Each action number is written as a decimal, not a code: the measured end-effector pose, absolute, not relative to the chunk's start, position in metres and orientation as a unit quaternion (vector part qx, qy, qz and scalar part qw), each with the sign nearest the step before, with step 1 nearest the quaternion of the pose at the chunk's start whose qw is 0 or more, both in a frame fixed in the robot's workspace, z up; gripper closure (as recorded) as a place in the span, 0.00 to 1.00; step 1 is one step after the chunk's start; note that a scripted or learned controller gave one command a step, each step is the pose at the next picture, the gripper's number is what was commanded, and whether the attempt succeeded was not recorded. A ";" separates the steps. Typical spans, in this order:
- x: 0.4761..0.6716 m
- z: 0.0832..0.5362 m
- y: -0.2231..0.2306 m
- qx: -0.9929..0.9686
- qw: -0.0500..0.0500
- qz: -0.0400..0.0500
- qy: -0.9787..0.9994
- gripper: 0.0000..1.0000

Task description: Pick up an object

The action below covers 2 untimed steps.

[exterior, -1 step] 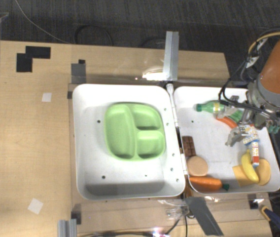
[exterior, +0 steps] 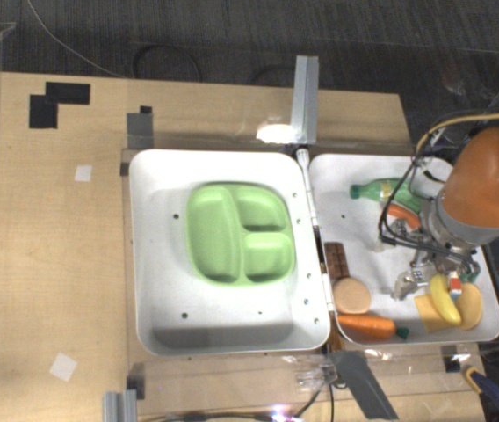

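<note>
The right bin (exterior: 346, 178) holds several toy foods. A green bottle (exterior: 374, 190) lies at its back, partly under the arm. A brown chocolate bar (exterior: 336, 259) lies along the left wall, with a round tan bun (exterior: 352, 295) in front of it and a carrot (exterior: 368, 327) by the front wall. A banana (exterior: 444, 299), a yellow cheese block (exterior: 429, 312) and an orange fruit (exterior: 472, 305) crowd the front right corner. My gripper (exterior: 410, 281) hangs low over the bin floor, just left of the banana and right of the bun. Nothing shows held in it.
The left bin (exterior: 157, 315) holds a green divided plate (exterior: 239, 233) near its middle. The arm's orange band (exterior: 493, 181) and cables cover the right bin's back right part. A metal post (exterior: 305, 99) stands behind the wall between the bins.
</note>
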<state>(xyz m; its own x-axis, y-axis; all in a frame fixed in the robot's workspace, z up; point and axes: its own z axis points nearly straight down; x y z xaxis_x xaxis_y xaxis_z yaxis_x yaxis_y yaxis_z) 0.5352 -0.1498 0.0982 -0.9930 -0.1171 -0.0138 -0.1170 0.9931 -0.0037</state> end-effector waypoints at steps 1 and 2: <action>0.505 0.091 -0.100 -0.039 0.011 -0.002 0.999 0.00; 0.512 0.091 -0.154 -0.047 0.010 -0.003 0.999 0.00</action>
<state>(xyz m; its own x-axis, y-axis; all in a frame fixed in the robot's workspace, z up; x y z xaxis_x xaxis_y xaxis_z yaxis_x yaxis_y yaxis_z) 0.5120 -0.1544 0.0909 -0.9954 -0.0942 -0.0195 -0.0941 0.9955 -0.0063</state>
